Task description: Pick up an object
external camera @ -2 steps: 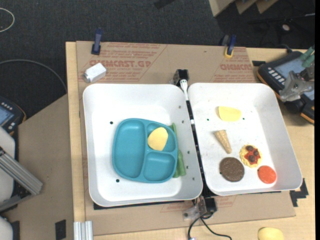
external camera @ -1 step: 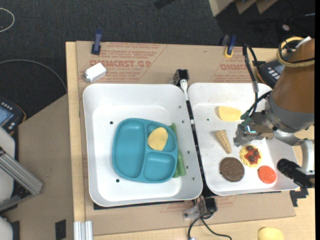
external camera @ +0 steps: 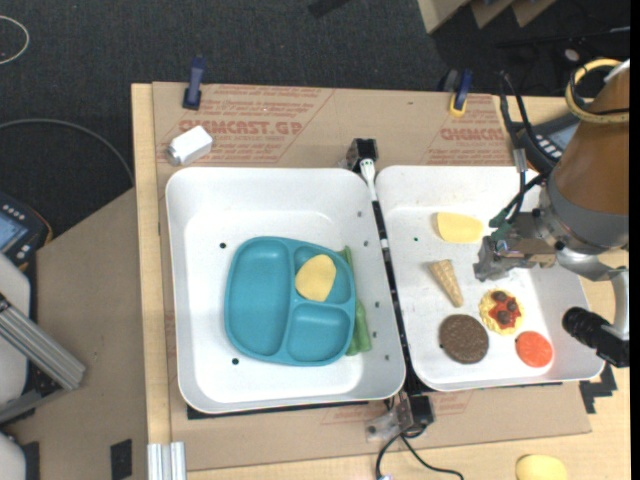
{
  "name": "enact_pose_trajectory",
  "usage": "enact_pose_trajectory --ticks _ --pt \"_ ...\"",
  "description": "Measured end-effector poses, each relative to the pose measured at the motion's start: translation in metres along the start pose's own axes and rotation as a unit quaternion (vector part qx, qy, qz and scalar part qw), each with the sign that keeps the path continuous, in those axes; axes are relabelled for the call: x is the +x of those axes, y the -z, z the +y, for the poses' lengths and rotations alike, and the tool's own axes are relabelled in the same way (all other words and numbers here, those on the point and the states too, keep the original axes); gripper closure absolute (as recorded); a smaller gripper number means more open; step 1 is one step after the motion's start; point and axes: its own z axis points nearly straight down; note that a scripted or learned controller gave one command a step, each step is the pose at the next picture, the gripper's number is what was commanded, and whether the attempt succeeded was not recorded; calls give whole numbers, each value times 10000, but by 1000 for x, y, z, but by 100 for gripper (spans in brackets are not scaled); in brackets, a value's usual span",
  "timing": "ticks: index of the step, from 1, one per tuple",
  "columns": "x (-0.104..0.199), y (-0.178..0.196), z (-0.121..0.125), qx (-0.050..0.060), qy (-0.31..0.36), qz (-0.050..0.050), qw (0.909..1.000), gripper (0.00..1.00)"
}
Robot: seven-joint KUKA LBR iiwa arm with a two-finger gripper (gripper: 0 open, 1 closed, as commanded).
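Dark carpet surrounds a tan cardboard-topped worktop (external camera: 300, 128) bearing two shallow white bins side by side. From where I stand, the grey arm with its orange band (external camera: 600, 158) reaches in from the right and its dark metal claw (external camera: 497, 260) hangs low over the right white bin (external camera: 410, 198); whether it is spread or closed I cannot tell, and nothing shows gripped in it. Just below the claw lies a small round pizza-like toy with yellow edge and red topping (external camera: 502, 311), near but not clearly touching it. Beside that, toward the bin's lower right corner, sits a round orange-red disc (external camera: 534, 349). Left of the pizza toy lies a dark brown round cookie-like disc (external camera: 464, 337), and above it a tan ridged cone (external camera: 448, 281) pointing toward the bin's near edge. Up and left of the claw rests a pale yellow wedge-shaped piece (external camera: 458, 227). Across the black clip-held seam, the left white bin (external camera: 200, 208) holds a teal divided plastic plate (external camera: 260, 303), with a yellow oval piece (external camera: 316, 278) lying in its upper right compartment and a green strip (external camera: 358, 328) tucked along its right edge. A small white block (external camera: 190, 145) sits on the cardboard beyond the left bin, and blue clamps (external camera: 194, 83) grip the far edge.
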Motion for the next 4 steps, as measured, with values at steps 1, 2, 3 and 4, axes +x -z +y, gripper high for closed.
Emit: enact_pose_trajectory --ticks 1,2,3,4 --pt "31 138 2 -78 28 8 10000 100" --pt "49 278 34 -82 20 3 10000 100" --pt "48 137 -2 88 -5 7 10000 100" --pt "90 256 1 -63 26 14 10000 100"
